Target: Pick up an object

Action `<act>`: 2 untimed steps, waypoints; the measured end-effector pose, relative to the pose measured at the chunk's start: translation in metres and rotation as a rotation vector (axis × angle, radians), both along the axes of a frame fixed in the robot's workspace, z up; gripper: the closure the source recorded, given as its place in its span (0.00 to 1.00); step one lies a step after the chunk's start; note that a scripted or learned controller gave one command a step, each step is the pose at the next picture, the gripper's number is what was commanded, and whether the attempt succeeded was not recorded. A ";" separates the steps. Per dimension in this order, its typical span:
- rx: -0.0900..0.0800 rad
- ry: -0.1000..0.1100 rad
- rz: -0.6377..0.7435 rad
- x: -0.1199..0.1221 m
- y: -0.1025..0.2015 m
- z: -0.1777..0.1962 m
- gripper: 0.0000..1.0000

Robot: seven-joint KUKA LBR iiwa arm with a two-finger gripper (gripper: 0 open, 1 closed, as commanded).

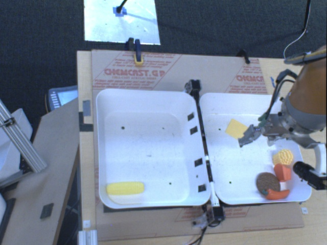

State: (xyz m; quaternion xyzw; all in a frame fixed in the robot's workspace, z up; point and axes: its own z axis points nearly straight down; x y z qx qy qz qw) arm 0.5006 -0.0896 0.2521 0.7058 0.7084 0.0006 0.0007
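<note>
I have the gripper point(249, 137) hovering in the right bin point(219, 188), just right of and below the yellow cheese wedge point(236, 128). I cannot tell its opening. The wedge lies up-left of it, nearest of the pieces.

A robotics laboratory test cell. A plywood bench point(87, 60) carries a protective sheet printed "CHEMCAST GP" point(135, 71), held by a yellow-tipped clamp point(138, 52) at 12 o'clock. Two shallow white bins point(153, 98) sit side by side at centre, joined by black clips. An aluminium extrusion point(18, 137) stands at 9 o'clock, a metal plate point(122, 14) on dark carpet at 11 o'clock, and an industrial arm point(306, 96) enters at 3 o'clock.
</note>
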 end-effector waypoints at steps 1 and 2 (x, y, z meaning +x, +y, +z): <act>-0.005 0.000 -0.012 -0.007 -0.114 -0.028 0.00; -0.002 -0.004 0.003 0.055 -0.117 -0.041 0.00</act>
